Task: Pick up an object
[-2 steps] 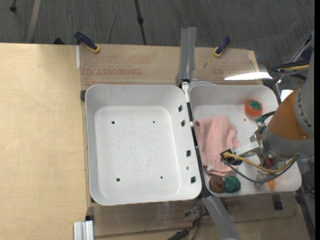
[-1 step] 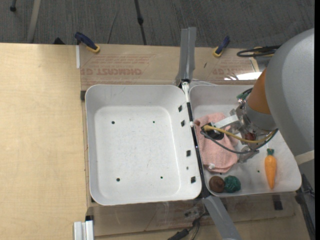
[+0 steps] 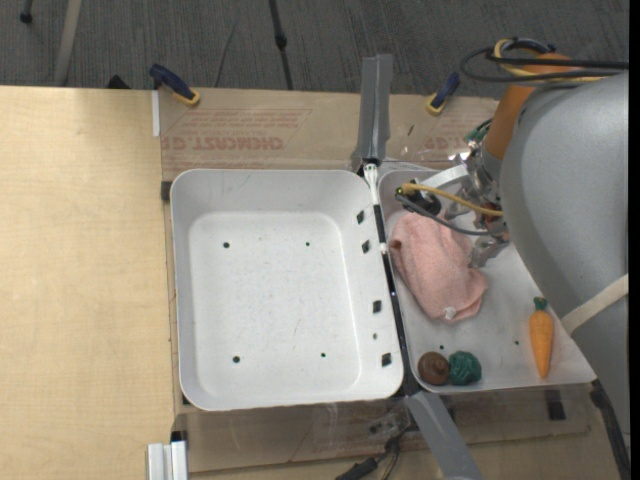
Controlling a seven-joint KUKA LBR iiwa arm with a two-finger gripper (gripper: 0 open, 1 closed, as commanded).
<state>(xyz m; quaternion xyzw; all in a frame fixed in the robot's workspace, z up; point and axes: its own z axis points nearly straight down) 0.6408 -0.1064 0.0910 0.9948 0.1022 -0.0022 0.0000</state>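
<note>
A crumpled pink cloth lies in the upper middle of the right bin. An orange toy carrot rests near that bin's right wall. A brown ball and a green knobbly ball sit side by side at the bin's front edge. My gripper hangs low at the cloth's upper right edge, with the grey arm and its orange band behind it. The arm hides the bin's far right corner.
The left bin stands beside the right one, and a raised divider runs between them. Cables loop off the wrist above the cloth. Bare wooden bench lies to the left.
</note>
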